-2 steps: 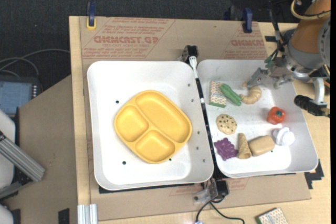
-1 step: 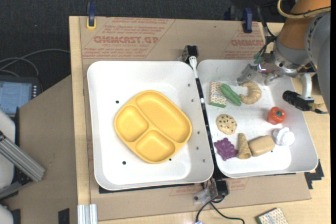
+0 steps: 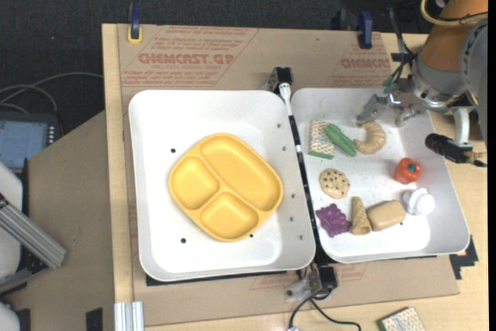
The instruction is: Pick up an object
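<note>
Croissant (image 3: 372, 138) | under gripper (image 3: 385, 109), not held | fingers spread | arm cut off right

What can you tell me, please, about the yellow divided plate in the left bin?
The yellow divided plate looks like smooth moulded plastic, a rounded square with soft corners. Raised ridges split it into three compartments: one long section along its upper right side and two smaller ones. It lies flat, right way up, turned at a diagonal to the bin's sides, near the middle of the left bin. It rests on the bin's white floor, apart from the walls. Nothing lies in it.
</note>
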Robot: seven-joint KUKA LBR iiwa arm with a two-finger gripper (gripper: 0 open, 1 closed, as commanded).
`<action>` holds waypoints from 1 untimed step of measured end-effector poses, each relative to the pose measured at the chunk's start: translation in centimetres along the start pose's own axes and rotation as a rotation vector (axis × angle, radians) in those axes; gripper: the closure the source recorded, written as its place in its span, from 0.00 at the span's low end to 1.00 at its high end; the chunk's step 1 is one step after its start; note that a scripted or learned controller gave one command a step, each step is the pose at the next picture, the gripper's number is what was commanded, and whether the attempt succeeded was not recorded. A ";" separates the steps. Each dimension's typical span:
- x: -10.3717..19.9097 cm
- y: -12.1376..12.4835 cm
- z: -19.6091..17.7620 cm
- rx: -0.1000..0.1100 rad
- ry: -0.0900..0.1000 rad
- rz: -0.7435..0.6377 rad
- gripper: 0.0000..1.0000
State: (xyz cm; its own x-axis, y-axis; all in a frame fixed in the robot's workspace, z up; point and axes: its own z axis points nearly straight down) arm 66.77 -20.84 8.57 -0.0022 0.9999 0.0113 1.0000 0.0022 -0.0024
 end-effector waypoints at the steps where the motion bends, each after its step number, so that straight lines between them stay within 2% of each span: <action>1: 0.1 0.0 0.0 0.001 -0.003 -0.001 0.00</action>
State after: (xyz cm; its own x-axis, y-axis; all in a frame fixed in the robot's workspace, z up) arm 66.75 -20.71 8.55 -0.0036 1.0000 0.0080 1.0000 0.0037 -0.0033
